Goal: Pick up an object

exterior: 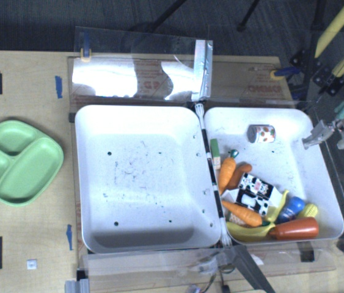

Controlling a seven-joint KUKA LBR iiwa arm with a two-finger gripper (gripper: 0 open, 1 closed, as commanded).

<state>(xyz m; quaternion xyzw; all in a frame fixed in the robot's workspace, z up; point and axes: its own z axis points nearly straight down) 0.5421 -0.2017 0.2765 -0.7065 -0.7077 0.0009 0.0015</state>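
Objects for picking were seen heaped in the lower left part of the right bin (294, 163), right of centre in the frame. At the far left of the frame, a green divided plate (16, 162) lay on the table (37, 78), well apart from both bins. The left bin (141, 170) was found in the middle of the frame, touching the right bin along a shared edge. Just right of that edge, a green marker (214, 149) was seen lying along the wall, with an orange carrot (226, 171) beside it and a second carrot (243, 213) lower down. Between them a black-and-white patterned box (255, 194) was seen, tilted. A yellow banana (249, 231) was curved along the lower rim, with a red-orange pepper-like piece (295, 227) to its right and a blue-capped piece (291, 207) just above that. Near the upper middle of the right bin, a small grey can (261, 133) lay apart from the heap. At the right edge of the frame, the pincer (333, 133) was seen over the right bin's upper right rim, with nothing visibly held; whether it was wide or narrow could not be told.
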